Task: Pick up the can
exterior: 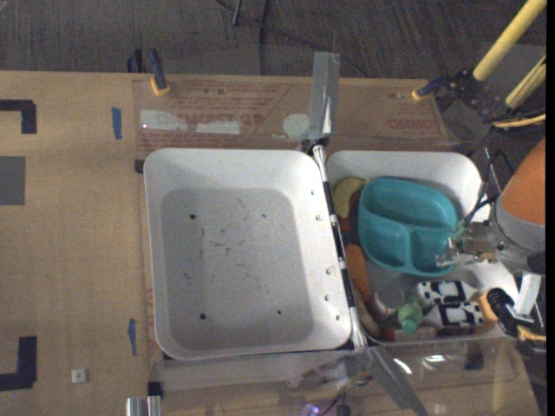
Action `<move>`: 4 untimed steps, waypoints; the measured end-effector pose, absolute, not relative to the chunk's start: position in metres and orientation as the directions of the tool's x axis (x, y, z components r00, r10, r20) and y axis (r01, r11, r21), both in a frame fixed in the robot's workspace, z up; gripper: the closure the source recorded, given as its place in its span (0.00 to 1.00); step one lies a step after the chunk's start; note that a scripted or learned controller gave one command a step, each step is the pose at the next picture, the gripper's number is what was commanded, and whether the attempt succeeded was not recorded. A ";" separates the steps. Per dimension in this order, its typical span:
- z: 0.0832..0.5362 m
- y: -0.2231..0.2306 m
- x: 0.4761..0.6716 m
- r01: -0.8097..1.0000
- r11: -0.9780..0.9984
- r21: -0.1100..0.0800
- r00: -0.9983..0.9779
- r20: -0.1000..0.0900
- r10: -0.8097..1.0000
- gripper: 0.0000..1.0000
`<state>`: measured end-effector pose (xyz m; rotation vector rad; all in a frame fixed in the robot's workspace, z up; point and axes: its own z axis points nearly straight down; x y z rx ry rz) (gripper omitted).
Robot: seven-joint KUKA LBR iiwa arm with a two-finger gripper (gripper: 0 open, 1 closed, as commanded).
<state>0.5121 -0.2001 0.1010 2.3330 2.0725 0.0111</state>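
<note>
Teal plastic tray [406,232] is crowded beside the gripper [464,250] in the right bin [468,172]; claw state cannot be told. No can is identifiable, so a wrong item may be grasped.

Can [388,301]: the likeliest candidate is a dull grey, rounded item in the right bin [468,170], in the front half of that bin and near the wall shared with the left bin. Only a small part of its surface shows. It lies just below the front edge of the teal divided tray [406,224], which overlaps the clutter around it, and just beside a green item [409,316] on its right. Label, ends and orientation cannot be determined; identification is uncertain.
</note>
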 end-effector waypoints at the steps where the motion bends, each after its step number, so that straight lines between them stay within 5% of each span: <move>1: 0.233 -0.215 0.538 0.870 -0.492 -0.005 0.492 -0.003 0.870 1.00; 2: 0.270 -0.210 0.522 0.837 -0.547 -0.006 0.547 -0.004 0.837 1.00; 3: 0.415 -0.193 0.545 0.789 -0.614 -0.006 0.614 -0.005 0.789 1.00; 4: 0.430 -0.191 0.624 0.723 -0.691 -0.007 0.691 -0.006 0.723 1.00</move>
